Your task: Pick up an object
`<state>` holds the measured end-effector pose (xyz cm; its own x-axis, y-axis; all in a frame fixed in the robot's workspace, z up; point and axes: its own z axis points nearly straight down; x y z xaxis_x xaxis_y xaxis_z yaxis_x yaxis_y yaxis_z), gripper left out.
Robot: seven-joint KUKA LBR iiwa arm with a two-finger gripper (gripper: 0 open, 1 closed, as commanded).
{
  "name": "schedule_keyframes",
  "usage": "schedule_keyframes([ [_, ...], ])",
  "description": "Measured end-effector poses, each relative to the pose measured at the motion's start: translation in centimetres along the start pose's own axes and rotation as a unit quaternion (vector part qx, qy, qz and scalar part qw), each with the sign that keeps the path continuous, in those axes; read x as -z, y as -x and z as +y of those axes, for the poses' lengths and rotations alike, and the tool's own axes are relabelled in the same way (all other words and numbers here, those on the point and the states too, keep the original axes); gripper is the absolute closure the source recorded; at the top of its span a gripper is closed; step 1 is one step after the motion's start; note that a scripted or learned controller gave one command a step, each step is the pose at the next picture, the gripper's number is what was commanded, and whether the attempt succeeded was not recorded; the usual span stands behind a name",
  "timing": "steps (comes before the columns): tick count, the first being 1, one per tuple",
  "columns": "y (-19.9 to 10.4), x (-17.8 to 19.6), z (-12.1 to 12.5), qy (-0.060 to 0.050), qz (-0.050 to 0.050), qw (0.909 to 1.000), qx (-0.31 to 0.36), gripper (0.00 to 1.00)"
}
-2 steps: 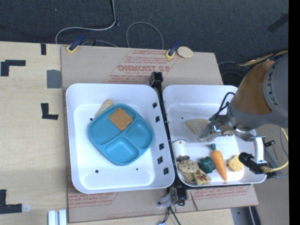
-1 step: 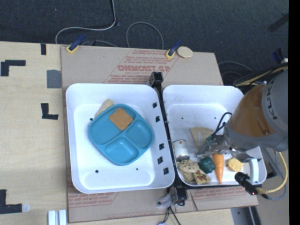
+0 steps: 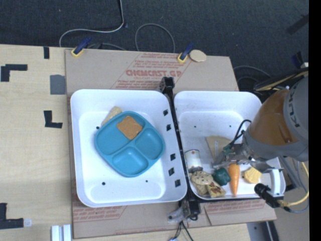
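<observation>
I see my gripper point(image 3: 228, 153) low in the right bin point(image 3: 210, 98), at the frame's lower right; whether it grips anything, I cannot tell. Just below it lie a teal piece point(image 3: 220, 175), an orange carrot point(image 3: 233, 178) and a yellow piece point(image 3: 252, 175). A blue divided tray point(image 3: 131, 144) fills the left bin point(image 3: 80, 134).
</observation>
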<state>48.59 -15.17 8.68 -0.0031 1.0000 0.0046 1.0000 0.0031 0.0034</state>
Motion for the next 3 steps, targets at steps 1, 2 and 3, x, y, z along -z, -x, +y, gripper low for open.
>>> schedule_keyframes([
  [1,-0.1,0.0,0.0,0.001,-0.001,1.0,-0.001,0.0],
  [2,0.3,0.0,0.0,0.0,0.0,1.0,0.0,0.0],
  [3,0.3,-0.1,10.5,0.003,-0.004,1.0,0.002,0.0],
])
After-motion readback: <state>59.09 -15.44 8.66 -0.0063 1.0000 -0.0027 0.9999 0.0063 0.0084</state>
